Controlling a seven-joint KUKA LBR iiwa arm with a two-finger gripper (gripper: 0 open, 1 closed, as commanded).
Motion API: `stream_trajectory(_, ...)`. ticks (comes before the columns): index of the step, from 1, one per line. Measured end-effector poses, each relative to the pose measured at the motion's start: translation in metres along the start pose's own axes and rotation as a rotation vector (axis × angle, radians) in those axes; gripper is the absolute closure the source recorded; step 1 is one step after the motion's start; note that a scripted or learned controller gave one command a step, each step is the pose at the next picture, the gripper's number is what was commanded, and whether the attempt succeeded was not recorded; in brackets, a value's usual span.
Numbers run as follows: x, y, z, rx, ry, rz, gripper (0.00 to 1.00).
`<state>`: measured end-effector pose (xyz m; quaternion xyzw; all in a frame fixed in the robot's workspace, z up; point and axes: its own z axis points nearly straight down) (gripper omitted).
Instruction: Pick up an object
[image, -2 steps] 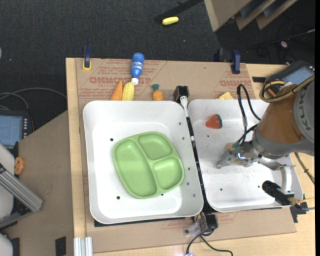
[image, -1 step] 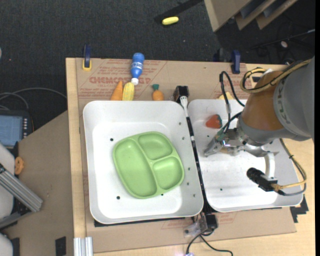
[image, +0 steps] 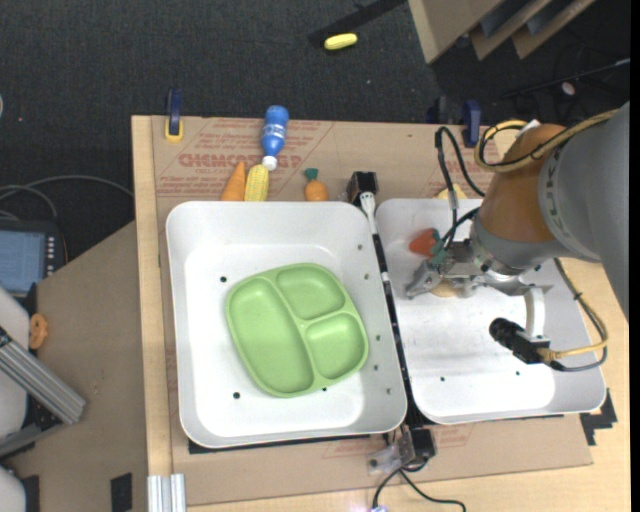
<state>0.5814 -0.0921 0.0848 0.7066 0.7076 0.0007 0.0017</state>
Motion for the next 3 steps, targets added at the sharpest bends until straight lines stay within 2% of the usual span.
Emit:
stream_trajectory(1, -0.005, 0.026, 0.0, 0.0, 0.0, 0.0, 0.0)
stream_trajectory(2, -0.005, 0.026, -0.011, -0.003, -0.001, -0.001, 1.0)
stream_trajectory(3, 0.048, 0.003, -0.106, -0.005, 0.003, -0.005, 1.0)
